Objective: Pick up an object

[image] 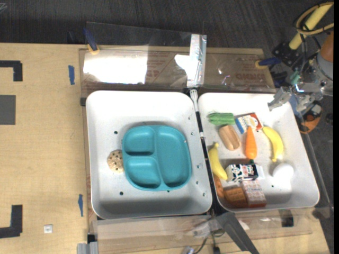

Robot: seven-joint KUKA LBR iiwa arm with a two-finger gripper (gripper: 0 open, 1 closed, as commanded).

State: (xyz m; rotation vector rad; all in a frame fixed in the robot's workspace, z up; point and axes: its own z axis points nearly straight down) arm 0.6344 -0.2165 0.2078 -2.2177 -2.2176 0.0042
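Risk — right bin packed tight: banana, carrot, egg and carton lie close together below-left of the tool, so a descent may clip a neighbour or close on nothing. Tool — hovers at the bin's far right corner, holding and touching nothing; jaw opening cannot be told.

Arm cut by right edge
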